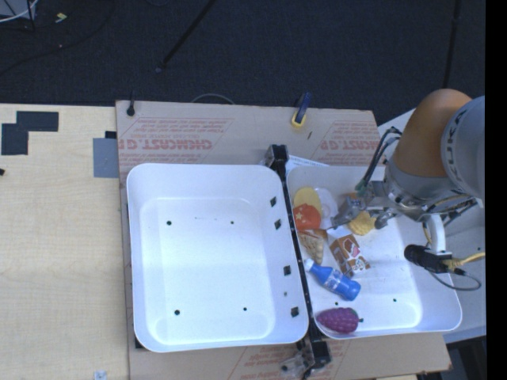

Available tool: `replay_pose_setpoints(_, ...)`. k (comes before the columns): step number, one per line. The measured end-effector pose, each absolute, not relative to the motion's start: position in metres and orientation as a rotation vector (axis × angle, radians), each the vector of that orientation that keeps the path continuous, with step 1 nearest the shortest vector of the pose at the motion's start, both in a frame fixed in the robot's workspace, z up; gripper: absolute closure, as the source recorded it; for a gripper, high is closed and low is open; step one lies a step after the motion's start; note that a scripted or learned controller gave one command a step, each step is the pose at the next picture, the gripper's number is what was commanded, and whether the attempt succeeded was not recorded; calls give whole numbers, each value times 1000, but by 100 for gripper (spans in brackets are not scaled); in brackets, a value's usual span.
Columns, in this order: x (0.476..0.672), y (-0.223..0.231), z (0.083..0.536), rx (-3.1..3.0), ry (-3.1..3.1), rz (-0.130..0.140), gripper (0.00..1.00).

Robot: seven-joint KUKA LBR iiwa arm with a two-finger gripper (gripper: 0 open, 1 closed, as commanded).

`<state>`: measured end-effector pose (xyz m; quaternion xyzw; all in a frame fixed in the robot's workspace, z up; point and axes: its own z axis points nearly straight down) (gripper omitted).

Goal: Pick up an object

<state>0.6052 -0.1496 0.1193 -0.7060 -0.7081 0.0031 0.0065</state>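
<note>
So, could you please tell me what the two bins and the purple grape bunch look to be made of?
The left bin and the right bin look like smooth white plastic: rounded moulded corners and a soft sheen. The purple grape bunch is probably a plastic or rubber toy: bumpy, uniformly coloured and slightly glossy, though the view leaves it open.

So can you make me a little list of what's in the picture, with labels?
bins: two white bins side by side, left bin, right bin
toys in right bin: blue bottle, purple grapes, red tomato, yellow piece, brown packet
where toys sit: mostly along the right bin's left side
arm: grey and orange, reaching in from the right
gripper: over the right bin, beside the yellow piece
under the bins: cardboard sheet
</note>
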Motion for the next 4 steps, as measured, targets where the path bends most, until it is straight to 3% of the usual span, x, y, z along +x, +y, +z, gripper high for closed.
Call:
replay_pose_setpoints(1, 637, -102, 101, -2232, -2221, -1, 0)
replay_pose_setpoints(2, 638, -100, 114, -2226, -2219, -6, 100)
replay_pose_setpoints(4, 636, -97, 105, -2236, -2229, -5, 100)
